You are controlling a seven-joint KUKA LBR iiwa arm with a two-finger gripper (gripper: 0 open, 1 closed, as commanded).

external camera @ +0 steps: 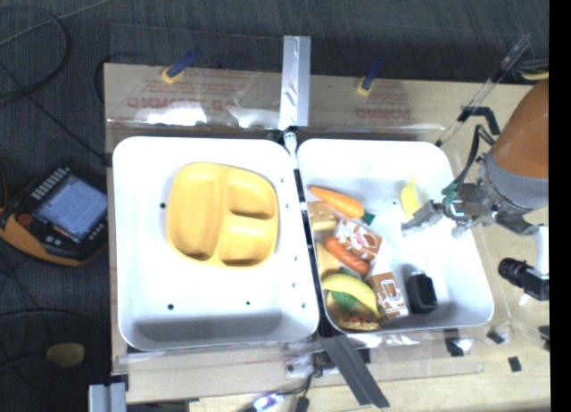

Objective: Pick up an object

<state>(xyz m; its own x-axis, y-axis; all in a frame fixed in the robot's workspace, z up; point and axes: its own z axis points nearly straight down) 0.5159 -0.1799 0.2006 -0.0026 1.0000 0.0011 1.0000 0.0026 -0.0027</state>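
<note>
My gripper (pixel 434 213) hangs over the right side of the right bin (pixel 375 153), reaching in from the right below the orange-banded wrist. Just left of it lies a small yellow piece (pixel 409 196). Along the bin's left side there is a pile: an orange carrot (pixel 336 200), a red and white packet (pixel 359 241), a yellow banana (pixel 351 291) and a small brown carton (pixel 389 294). A black block (pixel 421 292) lies near the bin's front, below the gripper. Nothing is seen held in the gripper.
The left bin (pixel 143 312) holds a yellow divided plate (pixel 222 212). A metal divider post (pixel 295 80) stands at the back between the bins. A handheld device (pixel 62 214) lies on the floor to the left.
</note>
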